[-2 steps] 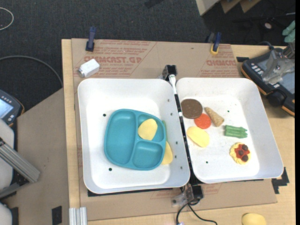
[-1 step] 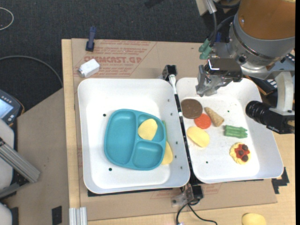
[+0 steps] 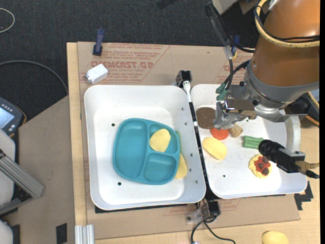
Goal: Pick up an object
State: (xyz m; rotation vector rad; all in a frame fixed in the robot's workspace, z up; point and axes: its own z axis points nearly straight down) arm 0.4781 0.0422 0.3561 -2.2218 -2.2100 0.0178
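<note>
The tool (image 3: pixel 222 122) hangs over a red piece (image 3: pixel 220 134) (right bin (image 3: pixel 284 184)).

We see grey arm (image 3: pixel 284 50) (orange band above wrist) entering from upper right; gripper (image 3: pixel 222 123) pointing down, right of centre.

A dark grey carpet floor (image 3: pixel 45 14) surrounds the bench (image 3: pixel 152 60), whose top is brown cardboard printed with faded red lettering. Thin cables (image 3: pixel 30 64) loop across the carpet at the left. An aluminium rail (image 3: pixel 20 179) slants in at the lower left. Light is even.
</note>
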